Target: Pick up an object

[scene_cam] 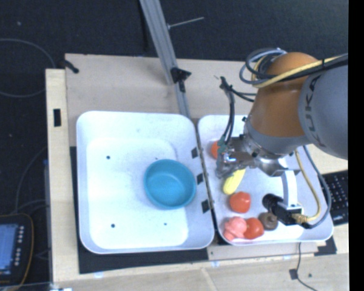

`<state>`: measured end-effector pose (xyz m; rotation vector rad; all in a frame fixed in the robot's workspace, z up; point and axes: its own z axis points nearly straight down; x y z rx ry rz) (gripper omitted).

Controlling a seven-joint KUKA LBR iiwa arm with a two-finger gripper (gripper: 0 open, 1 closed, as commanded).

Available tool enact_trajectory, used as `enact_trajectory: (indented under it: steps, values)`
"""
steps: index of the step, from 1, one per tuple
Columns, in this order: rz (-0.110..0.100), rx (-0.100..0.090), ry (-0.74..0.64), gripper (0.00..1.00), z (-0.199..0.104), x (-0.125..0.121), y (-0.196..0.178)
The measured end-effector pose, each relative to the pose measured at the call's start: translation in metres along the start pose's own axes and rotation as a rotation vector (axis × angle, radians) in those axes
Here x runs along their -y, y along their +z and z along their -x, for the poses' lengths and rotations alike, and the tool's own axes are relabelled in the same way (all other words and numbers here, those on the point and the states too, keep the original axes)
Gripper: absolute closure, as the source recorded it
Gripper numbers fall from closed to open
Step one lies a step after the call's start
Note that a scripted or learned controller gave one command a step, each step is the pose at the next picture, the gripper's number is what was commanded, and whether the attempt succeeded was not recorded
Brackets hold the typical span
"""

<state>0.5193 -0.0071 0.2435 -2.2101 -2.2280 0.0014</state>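
Looming closest to lens, arm's orange band [279, 102] is hiding much of right bin [318, 238]. We are seeing gripper [229, 162] hanging low just above yellow object [233, 181]; we cannot tell how jaws stand, wrist blocking them. Orange piece [213, 148] is peeking out beside gripper, mostly covered. Red ball [240, 202], pink lump [234, 228], second red piece [253, 227], brown object [269, 220] are lying near front wall. Blue bowl [170, 183] is sitting in left bin [97, 132].

We see a bulky grey arm [327, 111] with a glossy orange band [279, 102], black and yellow cables looped above it, and a metallic gripper [229, 161] below.
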Motion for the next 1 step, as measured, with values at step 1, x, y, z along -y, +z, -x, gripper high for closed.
enact_trajectory:
  steps: [1]
  values:
    - [-0.003, -0.001, -0.001, 1.0, -0.0612, 0.015, 0.0026]
